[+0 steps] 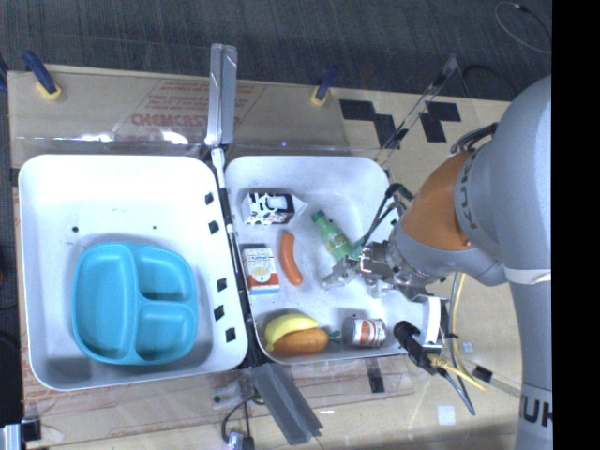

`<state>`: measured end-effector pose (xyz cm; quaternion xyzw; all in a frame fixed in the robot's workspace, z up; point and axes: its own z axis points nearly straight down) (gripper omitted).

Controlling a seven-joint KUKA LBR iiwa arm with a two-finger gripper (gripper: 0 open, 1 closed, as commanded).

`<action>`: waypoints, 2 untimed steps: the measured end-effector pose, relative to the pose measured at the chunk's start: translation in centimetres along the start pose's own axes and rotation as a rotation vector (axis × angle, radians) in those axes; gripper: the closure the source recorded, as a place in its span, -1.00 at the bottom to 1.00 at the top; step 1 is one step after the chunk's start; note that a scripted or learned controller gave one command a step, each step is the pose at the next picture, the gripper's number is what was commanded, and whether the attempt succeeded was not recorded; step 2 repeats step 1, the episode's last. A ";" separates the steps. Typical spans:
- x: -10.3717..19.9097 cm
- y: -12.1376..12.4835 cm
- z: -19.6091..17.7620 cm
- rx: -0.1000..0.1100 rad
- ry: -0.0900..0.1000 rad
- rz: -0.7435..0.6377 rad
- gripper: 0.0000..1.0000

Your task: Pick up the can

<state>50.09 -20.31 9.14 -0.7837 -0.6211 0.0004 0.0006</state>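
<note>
Jaws (pixel 345 272) sit low inside the right bin (pixel 361 172), toward its right side, at the end of the grey arm (pixel 506 214) with its orange band (pixel 441 209), which comes in from the right. Whether the jaws are parted or closed cannot be told; the metal tip is small and blurred against the white floor. Nothing is seen between them. Just left of and slightly farther than the tip lies a green bottle (pixel 330 233), tilted, its lower end close beside the jaws; contact cannot be judged. The can (pixel 364 331) lies on its side near the front wall of the right bin, nearer than the jaws and a little right of them, apart from them, red-and-white label up. Left of the can, along the same near wall, an orange-brown fruit (pixel 300 342) touches a yellow banana (pixel 289 324) just behind it. Farther left of the jaws, an orange-red sausage shape (pixel 292 257) lies lengthwise, with a small red-and-white carton (pixel 261 268) beside it against the bin's left wall. A black-and-white patterned carton (pixel 270 207) rests at the far left of this bin. The left bin (pixel 56 186) holds a blue compartment tray (pixel 136 301), well apart from the arm. Both bins sit on the surface (pixel 281 97), which carries blue clamps at its far edge.
</note>
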 end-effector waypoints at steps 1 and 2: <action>3.1 8.7 0.0 0.002 0.001 0.101 -1.00; 3.1 8.7 0.0 0.002 0.001 0.101 -1.00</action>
